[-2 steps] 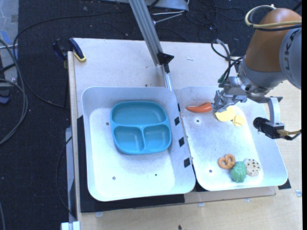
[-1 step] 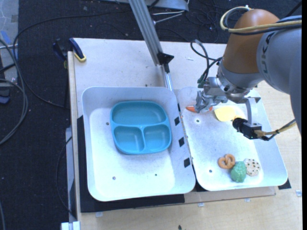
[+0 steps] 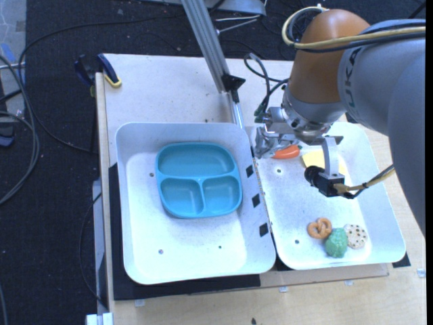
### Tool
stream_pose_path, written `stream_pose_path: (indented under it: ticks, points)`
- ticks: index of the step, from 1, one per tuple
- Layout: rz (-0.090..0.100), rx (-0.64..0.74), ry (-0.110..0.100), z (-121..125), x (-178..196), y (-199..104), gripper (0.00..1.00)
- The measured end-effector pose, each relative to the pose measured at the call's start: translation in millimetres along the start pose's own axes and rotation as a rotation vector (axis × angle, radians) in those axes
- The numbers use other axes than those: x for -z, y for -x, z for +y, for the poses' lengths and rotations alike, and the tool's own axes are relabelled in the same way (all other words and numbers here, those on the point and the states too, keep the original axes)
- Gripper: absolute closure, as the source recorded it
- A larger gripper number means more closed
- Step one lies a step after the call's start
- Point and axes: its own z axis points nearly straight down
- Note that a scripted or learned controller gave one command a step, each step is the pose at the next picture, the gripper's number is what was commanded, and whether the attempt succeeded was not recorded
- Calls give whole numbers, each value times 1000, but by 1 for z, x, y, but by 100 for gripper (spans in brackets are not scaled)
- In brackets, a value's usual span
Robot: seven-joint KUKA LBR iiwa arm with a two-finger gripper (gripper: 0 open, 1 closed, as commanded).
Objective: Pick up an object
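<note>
Where black floor surrounds bench, two white bins, cables

Even overhead light, fairly bright; white bins slightly washed out; soft shadows; mild grain, focus adequate throughout.

I can read no text, label, brand, number or sign anywhere from above my bench. My own arm shows plain grey and orange, with dark marks near the orange part too blurred to make out as letters. The blue tray and the two white bins bear no print that I can read.
</note>
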Motion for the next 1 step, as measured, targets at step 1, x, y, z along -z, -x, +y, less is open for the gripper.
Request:
stream_pose_path:
  ticks: [1]
  points:
    - [0,1,1,5,6,-57,100]
